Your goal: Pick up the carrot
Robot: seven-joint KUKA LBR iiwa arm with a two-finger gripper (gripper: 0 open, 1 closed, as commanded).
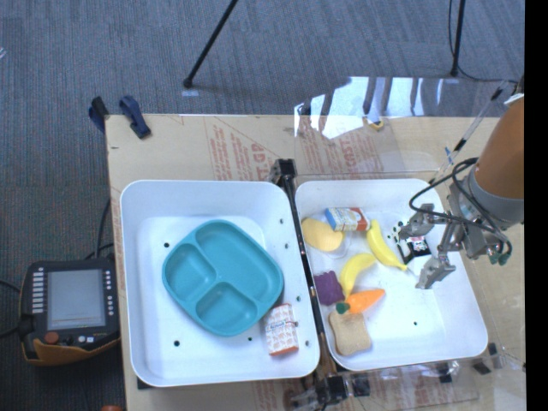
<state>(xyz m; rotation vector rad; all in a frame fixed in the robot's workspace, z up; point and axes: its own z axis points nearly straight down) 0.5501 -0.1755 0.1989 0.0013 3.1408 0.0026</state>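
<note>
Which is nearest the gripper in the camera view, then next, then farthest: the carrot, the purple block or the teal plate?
From the gripper:
1. Carrot, right bin, just below-left.
2. Purple block, right bin, by its left wall.
3. Teal plate, left bin, farthest.

Take the carrot as your landmark, lying in the right bin. Just behind it you find one banana, with a second banana behind and to the right. The sponge touches the carrot's front left. A small block sits just left of it. Behind that lie a rounded fruit and a carton. The gripper hangs to the carrot's right and behind. Well left, the left bin holds a tray and a small box.
</note>
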